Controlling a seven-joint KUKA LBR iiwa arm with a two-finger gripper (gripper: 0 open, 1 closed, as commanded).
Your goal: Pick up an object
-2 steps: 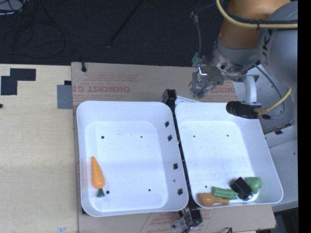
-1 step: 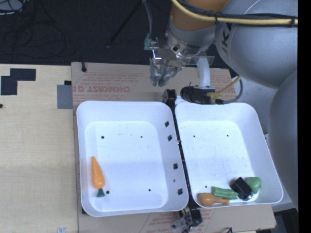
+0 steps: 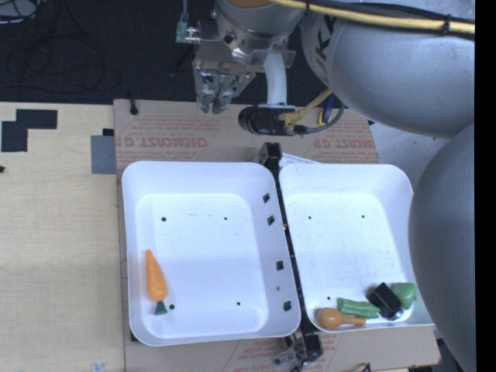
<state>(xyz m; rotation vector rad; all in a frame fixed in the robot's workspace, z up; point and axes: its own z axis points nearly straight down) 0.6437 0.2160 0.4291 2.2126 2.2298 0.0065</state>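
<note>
- A toy carrot (image 3: 156, 279) lies in the lower left corner of the left bin (image 3: 198, 175), orange body pointing up the frame, small green stub at its lower end, close to the bin's left wall.
- In the lower right corner of the right bin (image 3: 349, 178) sits a tight cluster: a tan pear-shaped piece (image 3: 338, 318) at the left, a green pod-like piece (image 3: 357, 308) just above it, a black block (image 3: 385, 300) tilted over the pod's right end, and a rounded green piece (image 3: 405, 291) touching the block on its right.
- The two bins sit side by side on a cardboard sheet (image 3: 186, 134) on the tabletop (image 3: 54, 231), joined along the middle by a dark strip with clips (image 3: 277, 239).
- The gripper (image 3: 215, 99) hangs at the upper centre of the frame, above the cardboard beyond the far rim of the left bin, well apart from every object. Its jaws point down and appear close together with nothing between them.
- The grey arm (image 3: 395, 60) fills the upper right, with a yellow cable (image 3: 372, 15) running across it.
</note>
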